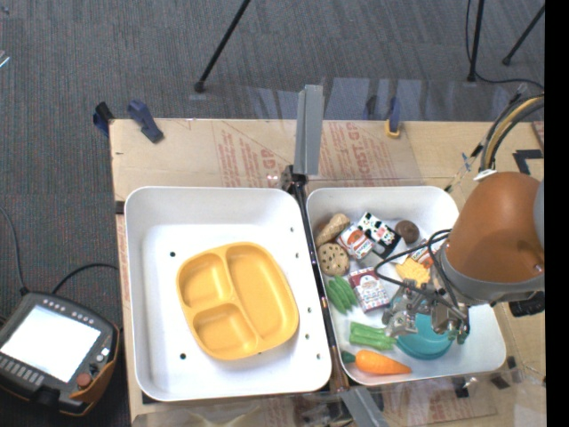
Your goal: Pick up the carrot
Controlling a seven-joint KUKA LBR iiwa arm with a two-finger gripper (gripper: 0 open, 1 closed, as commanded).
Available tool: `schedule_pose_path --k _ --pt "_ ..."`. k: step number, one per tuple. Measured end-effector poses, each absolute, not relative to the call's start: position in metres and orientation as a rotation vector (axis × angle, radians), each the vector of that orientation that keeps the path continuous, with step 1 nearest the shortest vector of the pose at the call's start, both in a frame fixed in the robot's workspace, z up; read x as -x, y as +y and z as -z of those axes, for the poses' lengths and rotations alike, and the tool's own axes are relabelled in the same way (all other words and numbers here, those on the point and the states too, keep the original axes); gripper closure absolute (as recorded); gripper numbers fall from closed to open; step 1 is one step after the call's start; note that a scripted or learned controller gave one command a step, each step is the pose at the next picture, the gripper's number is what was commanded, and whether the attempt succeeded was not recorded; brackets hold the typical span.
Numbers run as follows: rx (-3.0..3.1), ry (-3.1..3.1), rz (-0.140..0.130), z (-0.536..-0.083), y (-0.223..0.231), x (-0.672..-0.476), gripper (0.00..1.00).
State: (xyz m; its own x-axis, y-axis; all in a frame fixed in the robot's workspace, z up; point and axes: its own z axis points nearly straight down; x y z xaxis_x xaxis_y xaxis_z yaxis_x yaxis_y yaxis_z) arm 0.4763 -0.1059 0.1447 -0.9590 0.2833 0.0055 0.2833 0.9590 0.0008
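The carrot lies in the right bin, at its near edge. Behind the carrot sits a pea pod, to its right a bowl, the gripper above that. Left of the carrot, the left bin holds a divided plate.

One fixed camera looks slantwise down on both bins.

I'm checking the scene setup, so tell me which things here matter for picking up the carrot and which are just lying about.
For the job:
carrot
hand

Just lying about:
yellow divided plate
cookie
teal bowl
green bean pieces
small food packets
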Motion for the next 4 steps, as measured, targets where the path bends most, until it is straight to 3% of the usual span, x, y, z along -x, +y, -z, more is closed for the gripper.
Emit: schedule_pose_path --k 1,2,3,4 --pt "0.336 -3.135 -0.002 -0.26 -0.138 -0.479 1.0" --pt "0.194 -3.149 -0.008 -0.386 -0.211 -0.485 1.0" --pt "-0.098 -3.129 0.012 -0.198 -0.209 -0.477 1.0" --pt "-0.082 -3.156 -0.008 -0.346 -0.214 -0.505 1.0"
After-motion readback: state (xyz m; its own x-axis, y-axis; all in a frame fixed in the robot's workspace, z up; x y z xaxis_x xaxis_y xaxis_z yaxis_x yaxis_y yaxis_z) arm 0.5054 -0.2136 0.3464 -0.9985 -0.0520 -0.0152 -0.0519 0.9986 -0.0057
